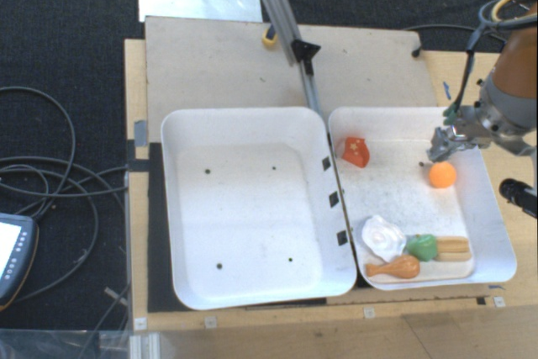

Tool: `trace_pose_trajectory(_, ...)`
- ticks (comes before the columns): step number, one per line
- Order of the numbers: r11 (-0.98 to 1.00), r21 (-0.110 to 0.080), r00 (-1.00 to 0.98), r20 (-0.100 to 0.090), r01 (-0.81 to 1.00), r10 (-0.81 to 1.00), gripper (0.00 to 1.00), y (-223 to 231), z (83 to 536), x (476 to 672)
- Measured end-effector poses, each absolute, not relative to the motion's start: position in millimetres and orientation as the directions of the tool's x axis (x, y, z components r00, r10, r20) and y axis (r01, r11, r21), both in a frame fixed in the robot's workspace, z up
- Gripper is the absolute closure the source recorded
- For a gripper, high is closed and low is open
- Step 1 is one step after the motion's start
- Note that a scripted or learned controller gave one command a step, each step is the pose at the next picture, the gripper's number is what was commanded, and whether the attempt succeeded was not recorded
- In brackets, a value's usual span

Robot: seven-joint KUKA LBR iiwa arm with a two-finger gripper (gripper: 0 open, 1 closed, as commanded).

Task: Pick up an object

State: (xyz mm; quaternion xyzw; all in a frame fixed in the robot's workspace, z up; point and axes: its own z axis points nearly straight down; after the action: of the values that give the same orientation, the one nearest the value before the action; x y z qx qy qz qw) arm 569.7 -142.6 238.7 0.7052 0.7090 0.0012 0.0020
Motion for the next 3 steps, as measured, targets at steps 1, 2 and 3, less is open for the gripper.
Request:
trace_pose_trajectory(1,0.011,0.005,-0.011,0.001,1.0,1.0,1.0,-88.3,246.9,595.4)
trace_pose_trajectory(2,0.01,0.004,-0.01,0.001,1.0,1.0,1.0,-46.5,239.8,619.9)
trace_pose_trajectory(3,0.01,0.003,-0.01,0.002,1.0,1.0,1.0,3.1,227.5,635.4)
